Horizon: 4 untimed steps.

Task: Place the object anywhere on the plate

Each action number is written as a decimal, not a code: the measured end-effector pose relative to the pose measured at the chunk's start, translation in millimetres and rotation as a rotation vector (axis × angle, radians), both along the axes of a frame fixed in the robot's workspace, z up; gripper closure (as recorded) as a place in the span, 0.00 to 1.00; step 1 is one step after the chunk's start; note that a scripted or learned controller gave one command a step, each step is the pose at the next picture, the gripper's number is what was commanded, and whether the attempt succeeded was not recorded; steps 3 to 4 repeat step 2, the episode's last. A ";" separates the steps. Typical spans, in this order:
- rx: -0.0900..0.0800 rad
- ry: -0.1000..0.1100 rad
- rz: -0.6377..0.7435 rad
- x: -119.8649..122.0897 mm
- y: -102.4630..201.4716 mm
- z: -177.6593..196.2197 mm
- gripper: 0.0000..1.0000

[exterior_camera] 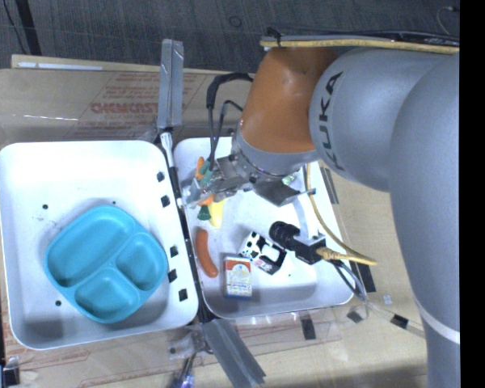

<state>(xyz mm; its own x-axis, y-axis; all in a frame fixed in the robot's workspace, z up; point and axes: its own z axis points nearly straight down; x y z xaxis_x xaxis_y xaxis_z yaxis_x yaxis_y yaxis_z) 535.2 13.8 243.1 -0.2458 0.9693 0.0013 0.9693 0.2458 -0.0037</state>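
While the gripper (208,186) is lowered at the right bin's (327,293) left wall (finger state cannot be told), a yellow-and-orange toy (211,211) is seen beneath it; the blue divided plastic plate (105,263) is set in the left bin (32,184).
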 end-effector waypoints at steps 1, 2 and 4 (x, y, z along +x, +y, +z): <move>-0.001 0.002 -0.001 -59.7 47.8 -45.6 1.00; -0.001 0.001 -0.002 -59.4 47.2 -45.4 0.00; -0.001 0.001 -0.002 -59.4 47.2 -45.4 0.00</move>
